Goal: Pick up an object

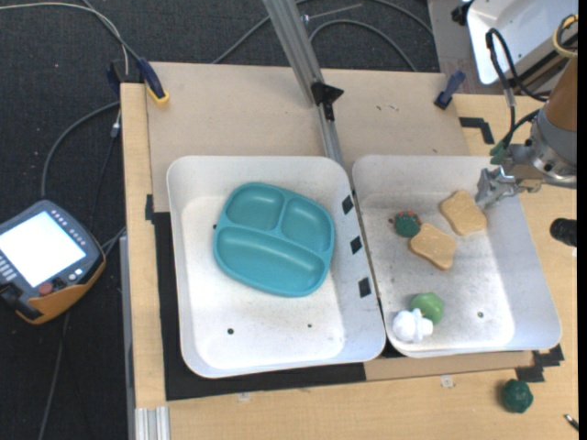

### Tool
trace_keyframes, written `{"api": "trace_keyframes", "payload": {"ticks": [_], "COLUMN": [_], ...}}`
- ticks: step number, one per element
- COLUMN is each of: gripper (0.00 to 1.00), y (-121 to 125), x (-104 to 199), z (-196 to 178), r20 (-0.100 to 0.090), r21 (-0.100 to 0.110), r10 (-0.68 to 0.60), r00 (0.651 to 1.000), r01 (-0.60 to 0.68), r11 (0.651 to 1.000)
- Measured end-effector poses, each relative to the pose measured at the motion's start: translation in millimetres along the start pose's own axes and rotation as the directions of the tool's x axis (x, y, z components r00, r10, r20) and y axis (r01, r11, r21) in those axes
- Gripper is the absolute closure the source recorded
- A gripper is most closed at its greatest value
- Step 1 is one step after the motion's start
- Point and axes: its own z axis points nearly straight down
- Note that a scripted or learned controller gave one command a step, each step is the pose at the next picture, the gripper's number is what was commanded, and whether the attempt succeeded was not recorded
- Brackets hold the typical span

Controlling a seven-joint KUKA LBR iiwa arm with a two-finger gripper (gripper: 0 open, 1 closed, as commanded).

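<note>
The claw (489,189) sits beside a bread slice (462,213), its grip state unclear.

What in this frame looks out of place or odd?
One small green ball lies on the bench outside both bins, past the right bin's near corner, while the other small items sit inside that bin. The teal divided plate in the left bin lies flat and looks intact.

Arm low; jaws (489,189) seemingly parted.

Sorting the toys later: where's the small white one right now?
The white toy lies in the right bin, near its front-left corner, touching the green toy.
</note>
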Motion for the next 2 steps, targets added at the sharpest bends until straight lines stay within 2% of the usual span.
{"api": "trace_keyframes", "payload": {"ticks": [1, 2], "gripper": [1.0, 1.0], "y": [1.4, -9.1], "x": [0.2, 48.7], "z": [-24.6, -32.8], "r20": [0.0, -0.005], "r21": [0.002, 0.008], "r10": [0.001, -0.003], "r00": [1.0, 1.0], "r01": [-0.001, 0.003], "r11": [1.0, 1.0]}}
